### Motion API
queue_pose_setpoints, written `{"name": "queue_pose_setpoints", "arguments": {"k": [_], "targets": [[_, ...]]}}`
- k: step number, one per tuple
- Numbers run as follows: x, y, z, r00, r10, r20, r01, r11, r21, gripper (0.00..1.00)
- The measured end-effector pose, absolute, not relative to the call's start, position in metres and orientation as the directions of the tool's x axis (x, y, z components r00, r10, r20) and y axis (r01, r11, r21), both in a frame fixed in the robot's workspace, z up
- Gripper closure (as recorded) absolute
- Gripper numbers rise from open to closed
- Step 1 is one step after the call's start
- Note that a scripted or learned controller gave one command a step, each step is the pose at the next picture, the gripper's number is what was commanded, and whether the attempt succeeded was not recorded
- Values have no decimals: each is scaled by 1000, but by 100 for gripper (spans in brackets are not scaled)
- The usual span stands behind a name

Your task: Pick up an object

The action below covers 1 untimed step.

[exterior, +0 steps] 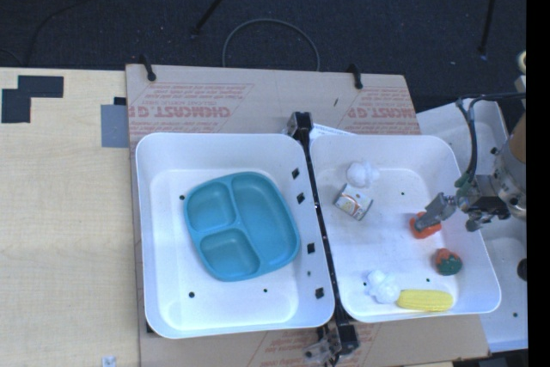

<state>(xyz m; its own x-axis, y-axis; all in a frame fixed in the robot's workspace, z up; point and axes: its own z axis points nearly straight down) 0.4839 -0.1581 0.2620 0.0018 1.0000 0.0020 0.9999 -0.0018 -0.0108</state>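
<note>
The orange toy (425,225) lies unlifted in the right bin (481,305), the gripper (455,206) beside it, finger state untellable.

Orange object (424,225): small, low, at right side of right bin (391,305), mid-height of frame, right by gripper (455,211); contact cannot be told.
Green-and-red object (447,262): rounded, lower right of frame, just below orange one.
Yellow corn cob (424,300): lying flat lengthwise along bin's bottom edge.
White lumpy object (379,285): touching corn's left end.
Small carton (352,203): tilted, centre-right of frame.
White figure (362,174): just above carton.
</note>
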Motion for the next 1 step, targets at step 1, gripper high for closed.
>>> {"name": "queue_pose_setpoints", "arguments": {"k": [1], "targets": [[486, -158, 266, 0, 1000, 0, 1000, 0, -1, 0]]}}
